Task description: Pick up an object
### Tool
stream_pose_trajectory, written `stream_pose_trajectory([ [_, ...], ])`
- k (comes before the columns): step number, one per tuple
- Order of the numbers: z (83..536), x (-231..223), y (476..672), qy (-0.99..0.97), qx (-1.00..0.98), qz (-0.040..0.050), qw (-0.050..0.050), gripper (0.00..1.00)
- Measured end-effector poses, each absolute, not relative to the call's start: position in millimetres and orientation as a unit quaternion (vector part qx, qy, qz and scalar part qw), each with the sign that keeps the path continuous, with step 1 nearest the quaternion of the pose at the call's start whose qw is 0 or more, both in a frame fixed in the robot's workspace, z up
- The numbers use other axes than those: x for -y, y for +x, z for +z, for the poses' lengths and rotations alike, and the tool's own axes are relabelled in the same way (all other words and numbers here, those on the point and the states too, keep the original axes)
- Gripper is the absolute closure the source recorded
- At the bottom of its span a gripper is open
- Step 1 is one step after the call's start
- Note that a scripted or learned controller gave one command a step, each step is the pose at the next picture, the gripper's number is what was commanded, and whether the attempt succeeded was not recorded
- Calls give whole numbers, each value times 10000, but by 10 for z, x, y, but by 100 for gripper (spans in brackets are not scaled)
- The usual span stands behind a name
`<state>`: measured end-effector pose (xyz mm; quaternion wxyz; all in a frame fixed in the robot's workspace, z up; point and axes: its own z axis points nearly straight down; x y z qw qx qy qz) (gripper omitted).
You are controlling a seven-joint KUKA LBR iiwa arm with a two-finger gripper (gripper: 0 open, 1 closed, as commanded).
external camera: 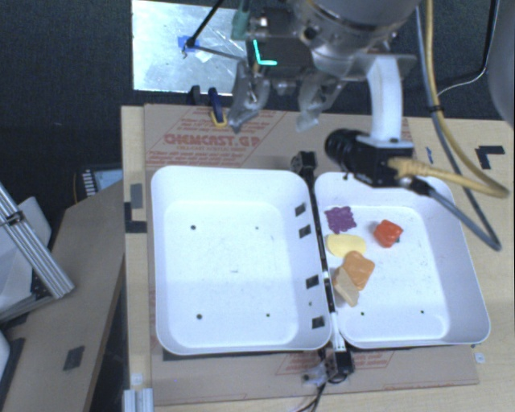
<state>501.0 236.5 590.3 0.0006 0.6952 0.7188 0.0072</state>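
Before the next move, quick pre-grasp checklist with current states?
1. Targets present: purple lumpy piece, red-orange chunk, pale yellow flat piece, orange-and-tan block in the right white bin: ok.
2. Two-finger gripper over targets: not ok, it hangs beyond the bins' far edge.
3. Fingers apart, nothing between: ok.
4. Red-orange chunk isolated: ok.
5. Yellow piece and block separated: cannot tell.

Grey metal wrist housing (pixel 354 24), pretty chunky, with two pale translucent-looking fingers (pixel 245 100) hanging off it above the left bin (pixel 161 265) (plus a little teal light glowing there).
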Motion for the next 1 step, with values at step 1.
stream_pose_trajectory([
  [1,6017,-2370,5010,6940,-7199,88,8,100],
])
